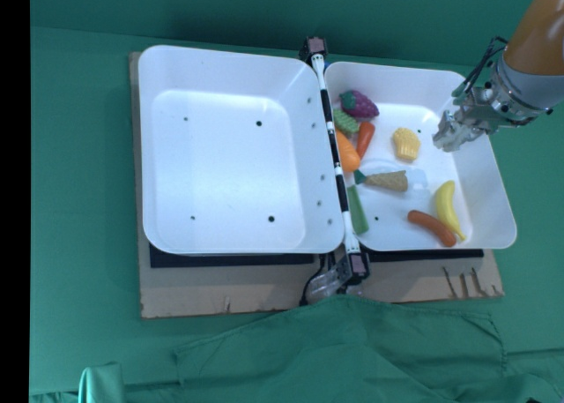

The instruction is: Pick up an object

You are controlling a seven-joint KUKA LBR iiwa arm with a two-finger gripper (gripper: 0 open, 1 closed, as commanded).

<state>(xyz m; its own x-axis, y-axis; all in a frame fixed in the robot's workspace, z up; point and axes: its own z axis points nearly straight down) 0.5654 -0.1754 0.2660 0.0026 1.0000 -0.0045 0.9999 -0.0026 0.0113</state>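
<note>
1. You see the gripper (449, 137) poised over the right bin (493, 225), nothing visibly in it.
2. Whether it is gaping or closed, I cannot tell.
3. The corn (405, 143) lies just beside it; picking remains.

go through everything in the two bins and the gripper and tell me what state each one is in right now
gripper: above the right bin's far right side, nothing seen in it
banana: lying flat, near right wall
sausage: lying flat, front of bin
corn: lying loose, mid-bin
purple grapes: resting by the divider
carrot: lying against the divider
left bin: upright, level
right bin: upright, level
</note>
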